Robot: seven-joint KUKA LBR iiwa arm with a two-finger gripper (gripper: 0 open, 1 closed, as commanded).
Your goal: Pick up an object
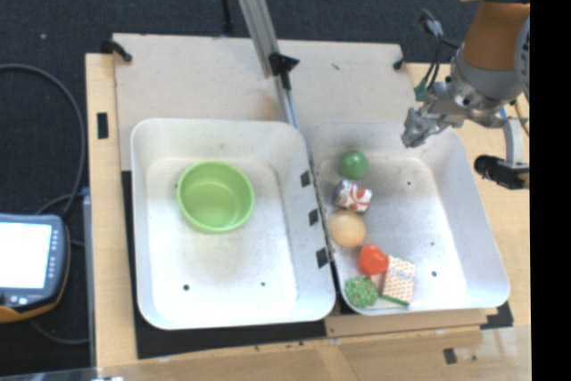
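Above the far rim of the right bin point(482, 236): gripper point(417, 131), grey, tilted down and to the left; released or clenched, cannot tell. Well apart from it, along the right bin's left wall, 6 objects in a line: green ball point(353, 164), crumpled red-and-white can point(353, 196), tan ball point(346, 230), red piece point(373, 260), patterned box point(399, 279) touching it, green leafy toy point(361, 291) at the near corner. In the left bin point(161, 281): 1 green bowl point(214, 196), upright.
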